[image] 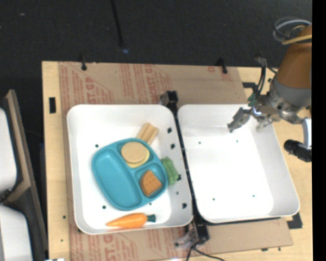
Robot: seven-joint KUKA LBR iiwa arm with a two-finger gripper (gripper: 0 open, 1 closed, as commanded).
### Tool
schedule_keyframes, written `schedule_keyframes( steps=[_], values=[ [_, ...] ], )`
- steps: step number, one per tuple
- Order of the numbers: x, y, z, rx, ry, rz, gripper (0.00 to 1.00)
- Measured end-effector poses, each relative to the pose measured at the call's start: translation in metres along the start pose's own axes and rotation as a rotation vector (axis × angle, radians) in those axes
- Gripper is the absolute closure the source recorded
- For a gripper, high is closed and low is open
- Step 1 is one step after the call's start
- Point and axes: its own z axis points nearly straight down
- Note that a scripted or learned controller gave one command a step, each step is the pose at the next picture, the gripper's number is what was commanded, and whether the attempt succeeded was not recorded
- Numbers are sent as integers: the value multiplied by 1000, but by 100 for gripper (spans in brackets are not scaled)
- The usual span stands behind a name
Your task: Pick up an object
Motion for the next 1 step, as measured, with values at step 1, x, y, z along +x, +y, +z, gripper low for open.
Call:
schedule_keyframes(
  steps=[1],
  values=[
    [-49,73,66,7,1,1,0]
  ],
)
